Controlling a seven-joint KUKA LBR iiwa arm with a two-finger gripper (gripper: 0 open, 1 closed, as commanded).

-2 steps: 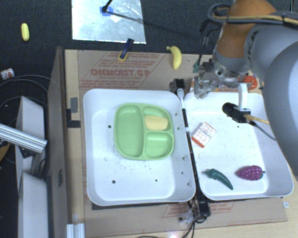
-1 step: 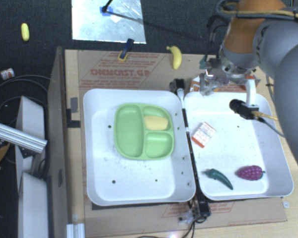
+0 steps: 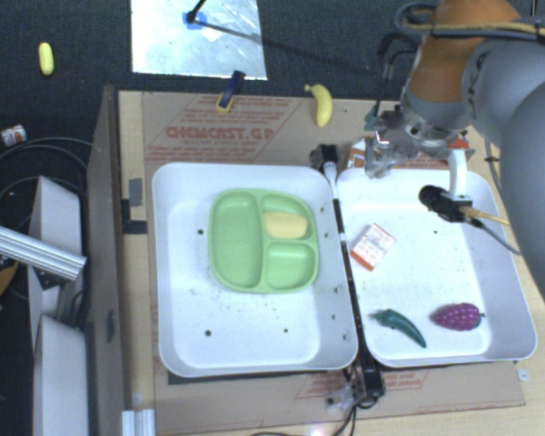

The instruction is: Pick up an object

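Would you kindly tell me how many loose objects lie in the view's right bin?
3: an orange-and-white box near its left wall, a green pepper at the front, purple grapes beside it. The arm may hide more.

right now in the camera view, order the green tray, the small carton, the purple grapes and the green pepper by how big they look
1. green tray, by far largest
2. small carton, purple grapes and green pepper: too alike to rank

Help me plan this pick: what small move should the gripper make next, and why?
Probably shift toward the orange-and-white box, the nearest thing in the right bin. The gripper hangs over that bin's back rim, not above any object; the green pepper and grapes lie farther off.
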